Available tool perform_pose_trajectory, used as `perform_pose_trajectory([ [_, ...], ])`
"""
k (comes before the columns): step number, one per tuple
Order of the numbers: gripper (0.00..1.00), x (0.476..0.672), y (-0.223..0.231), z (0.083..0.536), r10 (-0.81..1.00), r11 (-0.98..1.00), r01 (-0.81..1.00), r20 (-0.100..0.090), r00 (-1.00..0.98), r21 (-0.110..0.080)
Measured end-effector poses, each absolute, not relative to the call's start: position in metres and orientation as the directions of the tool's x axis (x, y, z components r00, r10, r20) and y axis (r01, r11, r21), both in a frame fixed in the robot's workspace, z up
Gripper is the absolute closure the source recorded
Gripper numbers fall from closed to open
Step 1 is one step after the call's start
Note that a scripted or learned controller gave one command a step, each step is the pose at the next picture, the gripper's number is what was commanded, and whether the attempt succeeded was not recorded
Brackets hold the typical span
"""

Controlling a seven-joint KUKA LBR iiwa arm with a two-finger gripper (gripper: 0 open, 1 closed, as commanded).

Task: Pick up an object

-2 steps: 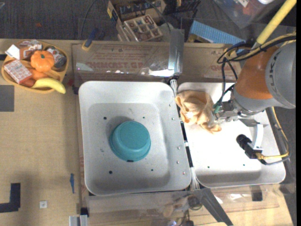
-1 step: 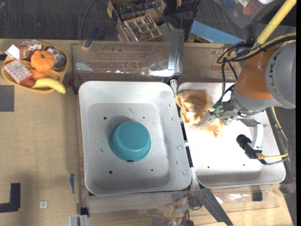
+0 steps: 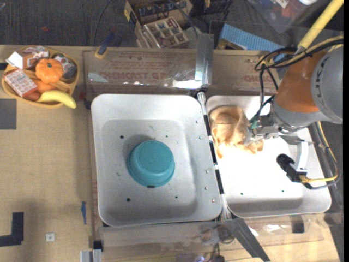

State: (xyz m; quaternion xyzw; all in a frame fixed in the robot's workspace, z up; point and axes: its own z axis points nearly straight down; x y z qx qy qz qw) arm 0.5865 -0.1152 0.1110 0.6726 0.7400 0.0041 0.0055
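Gripper (image 3: 255, 131) parked right of center, down in the right bin (image 3: 272, 192) against the tan plush toy (image 3: 229, 125). Can't tell if shut on it. Best to center, press deeper, then lift straight up slowly.

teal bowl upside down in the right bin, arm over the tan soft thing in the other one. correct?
Not quite. In the camera view, the teal bowl sits upside down in the left bin, not the right. The gripper is over the tan soft object in the right bin, so the bins are swapped in your statement.
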Motion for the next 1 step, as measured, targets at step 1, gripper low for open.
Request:
perform_pose_trajectory([
  [1,1.00,0.5942,-0.0633,0.1853,0.976,0.216,0.976,-0.001,-0.216,0.002],
])
